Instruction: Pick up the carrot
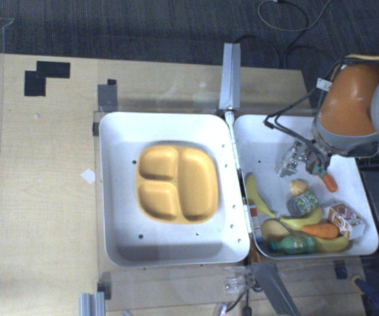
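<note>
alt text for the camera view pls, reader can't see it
A grey robot arm with an orange band reaches from the right, its two-finger gripper hovering in the right white bin, above a pile of toy food that includes an orange carrot lying on a yellow banana. The left white bin holds a yellow three-compartment plate.

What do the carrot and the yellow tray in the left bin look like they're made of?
Carrot: probably moulded plastic toy food, judging by its uniform orange and smooth, faintly shiny skin. Tray: likely matte plastic, one even yellow piece with rounded moulded compartments.
</note>
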Controlling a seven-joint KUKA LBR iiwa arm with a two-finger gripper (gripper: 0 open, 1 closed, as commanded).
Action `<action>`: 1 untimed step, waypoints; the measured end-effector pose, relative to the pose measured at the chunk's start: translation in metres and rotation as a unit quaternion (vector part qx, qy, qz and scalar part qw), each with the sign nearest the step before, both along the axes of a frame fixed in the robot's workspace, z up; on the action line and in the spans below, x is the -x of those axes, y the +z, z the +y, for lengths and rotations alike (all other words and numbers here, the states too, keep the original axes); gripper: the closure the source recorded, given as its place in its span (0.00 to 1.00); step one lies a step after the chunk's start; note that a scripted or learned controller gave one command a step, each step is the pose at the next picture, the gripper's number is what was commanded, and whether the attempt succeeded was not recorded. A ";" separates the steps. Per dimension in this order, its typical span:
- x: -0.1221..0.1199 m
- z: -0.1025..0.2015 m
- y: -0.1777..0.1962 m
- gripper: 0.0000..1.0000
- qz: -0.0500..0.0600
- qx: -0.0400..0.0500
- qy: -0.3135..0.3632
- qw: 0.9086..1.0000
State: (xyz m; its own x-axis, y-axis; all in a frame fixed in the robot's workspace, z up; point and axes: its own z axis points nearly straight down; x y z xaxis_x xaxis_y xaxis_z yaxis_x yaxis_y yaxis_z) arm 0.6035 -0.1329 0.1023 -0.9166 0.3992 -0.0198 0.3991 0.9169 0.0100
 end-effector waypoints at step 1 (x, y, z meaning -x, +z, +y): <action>0.054 0.028 0.119 1.00 0.006 0.001 -0.015 1.000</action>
State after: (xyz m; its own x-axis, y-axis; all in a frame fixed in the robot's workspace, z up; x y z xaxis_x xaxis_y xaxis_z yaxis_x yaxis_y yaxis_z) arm 0.5497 -0.1045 0.2209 -0.9046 0.4263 -0.0086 0.4262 0.9046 0.0038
